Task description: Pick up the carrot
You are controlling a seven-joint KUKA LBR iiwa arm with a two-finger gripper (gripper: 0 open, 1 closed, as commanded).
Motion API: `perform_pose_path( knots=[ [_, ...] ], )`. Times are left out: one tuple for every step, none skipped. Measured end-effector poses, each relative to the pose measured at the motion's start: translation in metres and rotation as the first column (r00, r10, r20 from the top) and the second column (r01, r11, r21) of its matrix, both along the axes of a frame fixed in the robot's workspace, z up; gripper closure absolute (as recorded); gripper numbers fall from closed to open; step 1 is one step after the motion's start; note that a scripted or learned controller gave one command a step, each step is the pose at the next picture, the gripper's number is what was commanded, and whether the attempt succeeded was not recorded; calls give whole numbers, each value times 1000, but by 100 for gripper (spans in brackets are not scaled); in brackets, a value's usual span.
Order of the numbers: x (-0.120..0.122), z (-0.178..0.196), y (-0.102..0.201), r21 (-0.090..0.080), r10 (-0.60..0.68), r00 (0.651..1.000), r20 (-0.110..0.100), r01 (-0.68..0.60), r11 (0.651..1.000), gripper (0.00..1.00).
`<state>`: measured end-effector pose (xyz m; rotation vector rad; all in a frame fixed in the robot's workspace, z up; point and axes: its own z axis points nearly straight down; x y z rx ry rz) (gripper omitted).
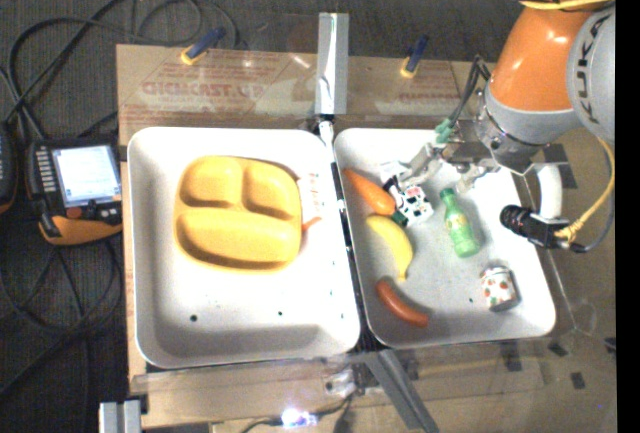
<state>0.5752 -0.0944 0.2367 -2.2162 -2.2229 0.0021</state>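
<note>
Carrot [367,191] lying at 10 o'clock in right bin [520,321], beside banana [392,243] | gripper [432,164] hovering at 2 o'clock of it, grip state indeterminate | advising descent along carrot's axis, avoiding banana.

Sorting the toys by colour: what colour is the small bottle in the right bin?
Green, seen in the camera view: the small plastic bottle.

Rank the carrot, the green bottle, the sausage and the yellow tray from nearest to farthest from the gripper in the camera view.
Measured from the gripper, in the right bin's upper part:
1. Green bottle, just below and right, and carrot, just left: too close to call.
2. Sausage, near the right bin's lower edge.
3. Yellow tray, over in the left bin.
</note>
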Motion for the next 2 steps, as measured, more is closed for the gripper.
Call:
perform_pose_path(
  knots=[
    [59,-94,-21,0,-97,995,-2,97,995,0],
    [60,-85,-19,3,-96,995,-3,96,995,100]
  ],
)
